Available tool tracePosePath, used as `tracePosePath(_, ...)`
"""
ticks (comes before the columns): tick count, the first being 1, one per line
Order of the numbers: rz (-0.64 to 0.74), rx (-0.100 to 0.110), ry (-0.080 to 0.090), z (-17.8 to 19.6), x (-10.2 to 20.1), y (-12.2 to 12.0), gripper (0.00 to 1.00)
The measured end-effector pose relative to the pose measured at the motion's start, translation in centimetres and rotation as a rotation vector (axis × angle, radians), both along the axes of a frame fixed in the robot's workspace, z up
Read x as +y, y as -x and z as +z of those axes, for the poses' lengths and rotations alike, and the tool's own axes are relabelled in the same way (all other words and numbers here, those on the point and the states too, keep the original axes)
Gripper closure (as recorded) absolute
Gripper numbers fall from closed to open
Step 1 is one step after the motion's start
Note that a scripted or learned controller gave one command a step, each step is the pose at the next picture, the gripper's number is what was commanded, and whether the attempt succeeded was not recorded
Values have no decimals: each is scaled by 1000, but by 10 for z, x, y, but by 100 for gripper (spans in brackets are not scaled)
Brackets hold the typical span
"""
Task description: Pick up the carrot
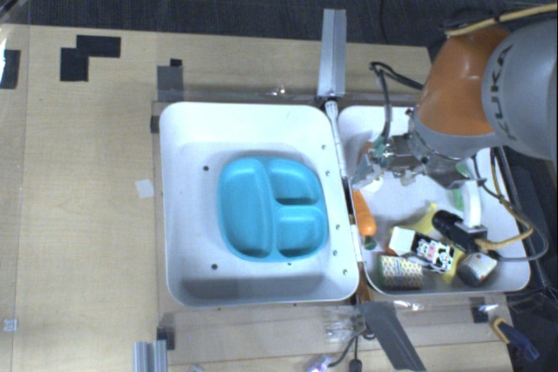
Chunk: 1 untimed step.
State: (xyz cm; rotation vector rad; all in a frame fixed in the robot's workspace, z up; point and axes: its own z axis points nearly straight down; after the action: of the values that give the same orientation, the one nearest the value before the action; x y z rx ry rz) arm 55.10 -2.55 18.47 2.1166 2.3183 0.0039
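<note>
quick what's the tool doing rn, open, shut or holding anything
Tool: open or shut cannot be told; it hovers in the right white bin, just above the small orange carrot.

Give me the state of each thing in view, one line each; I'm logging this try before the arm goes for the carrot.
carrot: lying in the right bin against its left wall, not held.
gripper: low over the right bin, just above the carrot.
blue tray: lying flat in the left bin, compartments up.
black and yellow items: piled at the right bin's near end.
</note>
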Motion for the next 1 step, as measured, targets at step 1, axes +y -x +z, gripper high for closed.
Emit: tracePosePath(1, 305, 0, 1, 0, 8, 57, 0)
